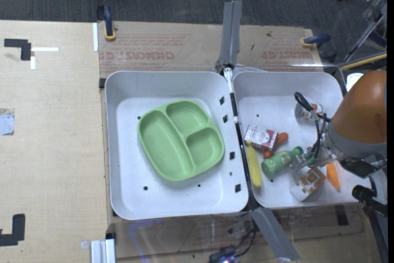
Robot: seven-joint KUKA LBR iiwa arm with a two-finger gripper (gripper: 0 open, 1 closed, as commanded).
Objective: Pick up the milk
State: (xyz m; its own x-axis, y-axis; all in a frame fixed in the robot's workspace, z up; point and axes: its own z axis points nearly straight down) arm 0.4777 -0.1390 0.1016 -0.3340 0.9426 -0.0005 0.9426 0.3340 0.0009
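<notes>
A small white carton with a brown label, which looks like the milk [307,184], lies tilted near the right bin's front edge. The gripper [309,161] hangs just above it, at the cap end of a green bottle [281,161]. The arm's grey wrist and orange band [364,109] cover the bin's right side. Nothing is visibly lifted.
The right bin [271,86] also holds a red-and-white box [260,137], a yellow piece [253,167] along the left wall, two orange carrots [333,176] [281,139] and a small item [306,109] at the back. A green divided plate [181,140] lies in the left bin [123,151].
</notes>
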